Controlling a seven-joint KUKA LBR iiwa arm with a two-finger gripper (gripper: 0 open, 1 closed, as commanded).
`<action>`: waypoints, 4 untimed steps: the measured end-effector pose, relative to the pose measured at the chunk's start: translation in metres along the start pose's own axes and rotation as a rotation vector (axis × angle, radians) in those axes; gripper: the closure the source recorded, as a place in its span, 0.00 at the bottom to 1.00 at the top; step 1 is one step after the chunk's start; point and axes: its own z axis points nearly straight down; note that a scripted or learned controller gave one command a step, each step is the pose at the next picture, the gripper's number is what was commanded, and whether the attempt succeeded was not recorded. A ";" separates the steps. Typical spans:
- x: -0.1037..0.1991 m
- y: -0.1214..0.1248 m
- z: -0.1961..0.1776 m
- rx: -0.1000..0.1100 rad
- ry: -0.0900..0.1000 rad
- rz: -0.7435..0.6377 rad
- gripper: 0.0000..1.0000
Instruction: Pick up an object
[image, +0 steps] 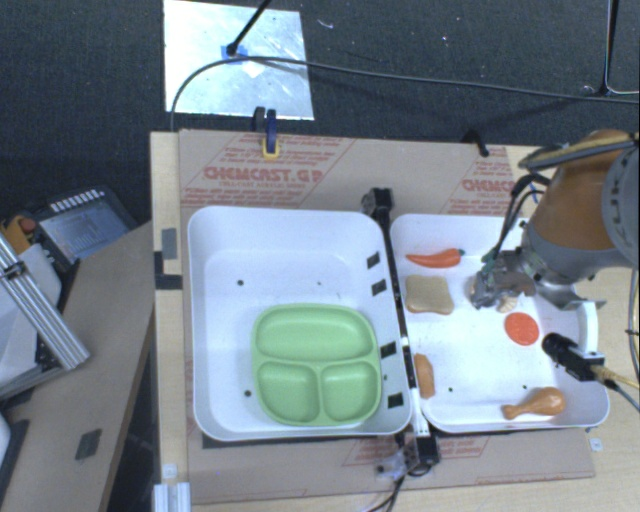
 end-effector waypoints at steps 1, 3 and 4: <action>0.000 0.004 -0.044 0.001 0.000 -0.001 1.00; 0.044 0.013 -0.099 0.005 0.003 -0.006 1.00; 0.088 0.024 -0.095 0.005 0.003 -0.006 1.00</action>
